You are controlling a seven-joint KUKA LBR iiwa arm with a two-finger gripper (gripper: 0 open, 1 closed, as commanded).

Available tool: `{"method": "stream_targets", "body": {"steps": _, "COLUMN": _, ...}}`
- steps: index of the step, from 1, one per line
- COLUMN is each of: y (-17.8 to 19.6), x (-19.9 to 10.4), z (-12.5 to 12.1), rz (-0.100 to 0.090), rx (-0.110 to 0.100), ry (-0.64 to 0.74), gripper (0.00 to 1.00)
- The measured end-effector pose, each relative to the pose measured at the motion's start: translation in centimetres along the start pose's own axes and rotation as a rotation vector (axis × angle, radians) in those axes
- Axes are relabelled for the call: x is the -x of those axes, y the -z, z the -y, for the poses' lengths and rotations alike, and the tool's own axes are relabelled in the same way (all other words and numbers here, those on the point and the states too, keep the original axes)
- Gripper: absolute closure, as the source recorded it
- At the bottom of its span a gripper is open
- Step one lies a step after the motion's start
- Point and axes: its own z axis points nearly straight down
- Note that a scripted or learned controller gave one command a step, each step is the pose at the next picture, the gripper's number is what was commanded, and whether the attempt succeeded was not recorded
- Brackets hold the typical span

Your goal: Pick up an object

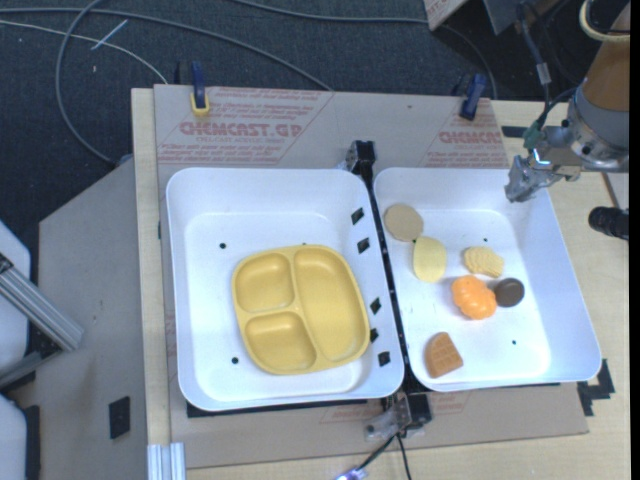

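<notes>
The right bin (560,298) holds several food pieces: a tan round disc (403,221), a pale yellow piece (430,259), a ridged yellow shell-shaped piece (484,261), an orange ball (474,298), a small dark brown round piece (509,292) and a brown bread-like piece (443,354). My gripper (523,180) hangs over the bin's upper right corner, well away from all the pieces, with nothing between its fingers. The grey arm with its orange band reaches in from the upper right.
The left bin (200,218) holds a yellow tray with three compartments (298,307). A black divider with clips runs between the bins (375,258). Blue clamps (199,90) hold the board at the back. Cables lie on the dark floor behind.
</notes>
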Motion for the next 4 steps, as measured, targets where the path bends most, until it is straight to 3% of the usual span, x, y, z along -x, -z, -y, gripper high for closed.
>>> {"method": "stream_targets", "body": {"steps": 2, "y": -1.5, "x": -10.1, "z": -0.1, "rz": -0.003, "rx": -0.006, "ry": 0.003, "gripper": 1.0}}
{"method": "stream_targets", "body": {"steps": 4, "y": 0.3, "x": -19.9, "z": -0.3, "rz": -0.002, "rx": -0.002, "ry": 0.003, "gripper": 1.0}}
